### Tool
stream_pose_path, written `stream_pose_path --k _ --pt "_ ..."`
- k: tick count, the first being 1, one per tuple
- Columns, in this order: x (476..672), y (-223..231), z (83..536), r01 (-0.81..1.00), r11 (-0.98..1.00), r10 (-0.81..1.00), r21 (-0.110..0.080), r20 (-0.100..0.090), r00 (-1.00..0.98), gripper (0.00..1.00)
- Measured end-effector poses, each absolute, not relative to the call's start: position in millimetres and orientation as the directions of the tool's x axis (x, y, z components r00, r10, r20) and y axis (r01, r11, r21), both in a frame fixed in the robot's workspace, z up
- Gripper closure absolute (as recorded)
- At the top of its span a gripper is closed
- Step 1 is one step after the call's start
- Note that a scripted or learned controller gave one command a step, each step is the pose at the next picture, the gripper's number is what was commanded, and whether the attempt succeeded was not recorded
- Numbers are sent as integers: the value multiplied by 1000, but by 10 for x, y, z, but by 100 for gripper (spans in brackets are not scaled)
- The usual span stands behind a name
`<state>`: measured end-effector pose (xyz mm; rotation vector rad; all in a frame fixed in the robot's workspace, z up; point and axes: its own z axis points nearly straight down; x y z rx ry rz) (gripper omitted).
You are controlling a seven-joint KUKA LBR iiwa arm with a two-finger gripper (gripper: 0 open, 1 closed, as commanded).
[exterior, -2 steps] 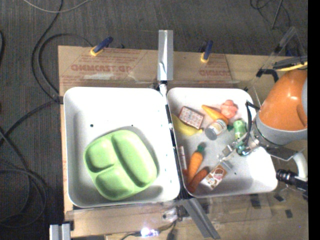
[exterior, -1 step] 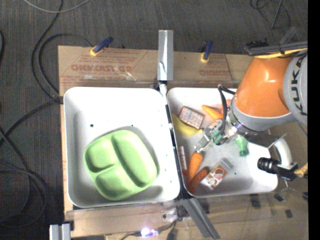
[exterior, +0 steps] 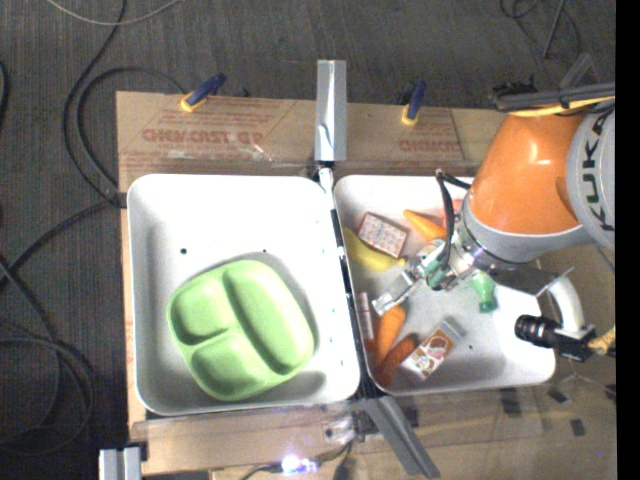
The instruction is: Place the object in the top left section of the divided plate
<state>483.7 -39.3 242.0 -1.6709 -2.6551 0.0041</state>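
Clutter is the main risk: hand (exterior: 432, 268) hangs low over the right bin (exterior: 520, 368) among a carrot (exterior: 385, 326), small cartons and yellow fruit; its opening cannot be judged. Nothing visibly held. Divided plate (exterior: 242, 326) waits in the left bin; a neighbouring item may get grabbed or nudged.

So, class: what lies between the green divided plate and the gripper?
In the camera view, the bins' adjoining walls separate the plate from the gripper; otherwise bare white bin floor.

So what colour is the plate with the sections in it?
Light green. The divided plate lies in the left white bin, clearest in the camera view.
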Motion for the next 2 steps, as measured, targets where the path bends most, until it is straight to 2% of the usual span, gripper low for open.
stream_pose_path --k 1,2 --pt "4839 -382 2487 901 434 901 -9 5 -434 100" --pt "4820 575 1870 872 490 872 -8 4 -490 100"
